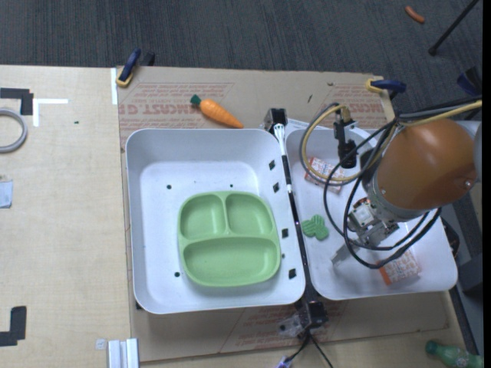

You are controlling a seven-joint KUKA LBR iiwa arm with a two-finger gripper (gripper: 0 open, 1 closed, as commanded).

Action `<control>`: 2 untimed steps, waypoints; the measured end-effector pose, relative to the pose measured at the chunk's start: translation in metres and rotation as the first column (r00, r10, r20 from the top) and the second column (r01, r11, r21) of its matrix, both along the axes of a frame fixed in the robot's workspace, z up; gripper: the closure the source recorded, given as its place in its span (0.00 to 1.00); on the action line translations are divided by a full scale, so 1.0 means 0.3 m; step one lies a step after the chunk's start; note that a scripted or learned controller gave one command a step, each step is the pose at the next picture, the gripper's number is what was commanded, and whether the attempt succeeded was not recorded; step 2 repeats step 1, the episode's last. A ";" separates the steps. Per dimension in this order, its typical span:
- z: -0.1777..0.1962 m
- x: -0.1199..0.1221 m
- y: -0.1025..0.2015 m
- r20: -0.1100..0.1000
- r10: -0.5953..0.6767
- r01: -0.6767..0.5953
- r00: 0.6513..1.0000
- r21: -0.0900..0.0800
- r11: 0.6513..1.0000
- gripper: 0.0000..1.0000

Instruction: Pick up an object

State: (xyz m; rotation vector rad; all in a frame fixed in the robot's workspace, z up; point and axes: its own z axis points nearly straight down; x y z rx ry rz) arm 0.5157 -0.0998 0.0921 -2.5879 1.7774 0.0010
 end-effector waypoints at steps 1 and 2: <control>0.038 0.204 0.005 0.001 0.077 -0.077 0.997 0.001 0.997 0.00; 0.038 0.204 0.005 0.001 0.077 -0.077 0.997 0.001 0.997 0.00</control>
